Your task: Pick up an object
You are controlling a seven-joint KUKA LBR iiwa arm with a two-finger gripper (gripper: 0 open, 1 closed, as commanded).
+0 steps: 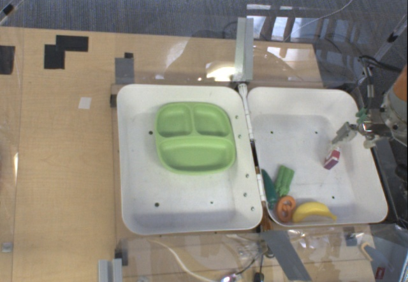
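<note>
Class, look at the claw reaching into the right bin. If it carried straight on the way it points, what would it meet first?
Probably the small purple block, which lies just below the claw on the floor of the right bin. Depth is hard to judge from this slanted view.

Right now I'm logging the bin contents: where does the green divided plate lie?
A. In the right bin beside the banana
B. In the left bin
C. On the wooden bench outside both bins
B: the green divided plate lies flat in the left bin, while the banana sits in the right bin.
</note>
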